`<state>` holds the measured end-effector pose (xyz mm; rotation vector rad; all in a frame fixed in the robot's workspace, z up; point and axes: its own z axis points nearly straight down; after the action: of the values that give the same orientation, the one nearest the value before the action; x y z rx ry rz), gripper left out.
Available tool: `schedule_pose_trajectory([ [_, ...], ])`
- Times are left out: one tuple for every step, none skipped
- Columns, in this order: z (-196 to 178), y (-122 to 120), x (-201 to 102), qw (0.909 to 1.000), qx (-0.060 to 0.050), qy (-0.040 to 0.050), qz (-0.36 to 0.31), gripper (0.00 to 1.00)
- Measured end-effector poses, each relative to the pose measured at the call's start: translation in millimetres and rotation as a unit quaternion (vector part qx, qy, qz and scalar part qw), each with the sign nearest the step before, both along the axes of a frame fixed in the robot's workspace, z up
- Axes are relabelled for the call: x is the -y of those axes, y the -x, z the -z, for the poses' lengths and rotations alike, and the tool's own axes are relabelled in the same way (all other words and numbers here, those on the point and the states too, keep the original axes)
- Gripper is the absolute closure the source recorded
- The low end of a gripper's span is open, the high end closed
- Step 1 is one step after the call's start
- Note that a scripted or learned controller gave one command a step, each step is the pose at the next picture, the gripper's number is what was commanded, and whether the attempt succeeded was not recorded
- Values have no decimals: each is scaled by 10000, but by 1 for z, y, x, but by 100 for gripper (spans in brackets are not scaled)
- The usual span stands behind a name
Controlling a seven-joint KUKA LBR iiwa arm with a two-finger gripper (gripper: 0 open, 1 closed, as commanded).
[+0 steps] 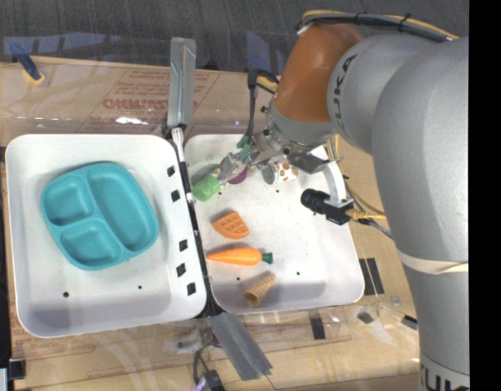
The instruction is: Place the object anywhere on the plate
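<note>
A teal plate [99, 213] with three compartments lies in the left bin [38, 300]. My gripper [234, 168] is low over the back left part of the right bin [331, 251]. A green toy [206, 188] lies just to its left, by the wall between the bins. A small purple piece [239, 175] shows right under the gripper's tip; whether it is held is unclear. Nearer the front lie an orange wedge [231, 225], a carrot [236, 257] and a cone [260, 286].
The arm's grey and orange body [348, 63] covers the right bin's back right corner. A small white patterned item [284, 171] sits beside the gripper on its right. A black part [323, 204] hangs off the wrist over the bin floor.
</note>
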<state>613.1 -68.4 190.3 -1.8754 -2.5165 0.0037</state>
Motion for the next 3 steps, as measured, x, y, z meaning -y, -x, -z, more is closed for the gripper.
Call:
schedule_pose_trajectory([
  [-36, 36, -110, 10000, 5, -15, -96, 100],
  [2, 57, -162, 9997, -19, 6, 240, 100],
  [-41, 58, -221, 9994, 6, 1, -354, 100],
])
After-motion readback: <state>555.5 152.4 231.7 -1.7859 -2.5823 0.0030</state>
